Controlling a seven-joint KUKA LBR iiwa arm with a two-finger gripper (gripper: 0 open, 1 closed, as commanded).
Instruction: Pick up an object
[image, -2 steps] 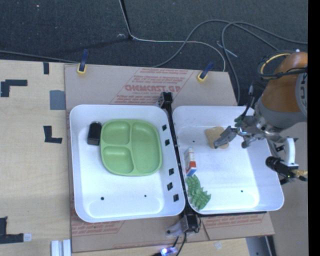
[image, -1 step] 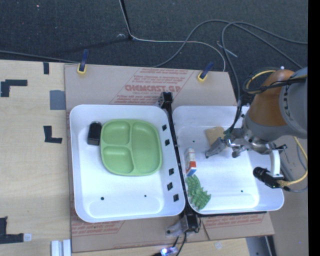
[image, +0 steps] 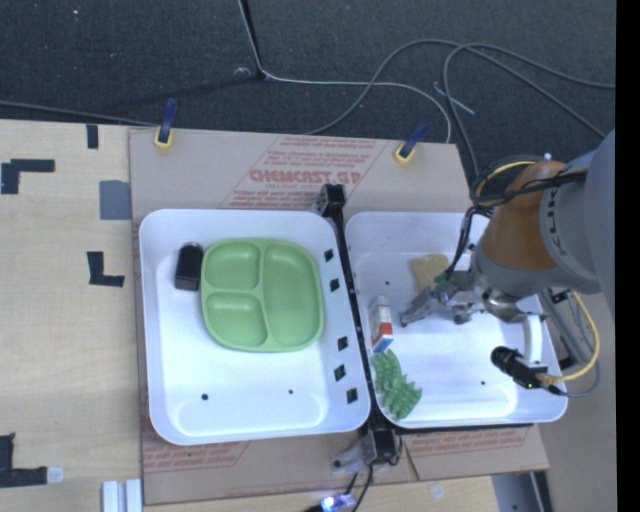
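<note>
In the right bin (image: 455, 400) lie a tan piece (image: 429, 268) near the back, a small white and red tube (image: 382, 322) by the left wall, and a green knobbly object (image: 396, 381) toward the front left. My gripper (image: 418, 311) hangs low over the middle of this bin, just right of the tube and below the tan piece. Its fingers point left and nothing is visibly between them. The left bin (image: 175, 405) holds a green divided plate (image: 262, 294) and a small black block (image: 188, 266).
A black divider with clips (image: 343, 300) runs between the two bins. The grey arm with its orange band (image: 520, 225) covers the right bin's back right part. Cables (image: 420, 60) trail on the dark floor behind the bench, and yellow clamps (image: 164, 135) hold the cardboard.
</note>
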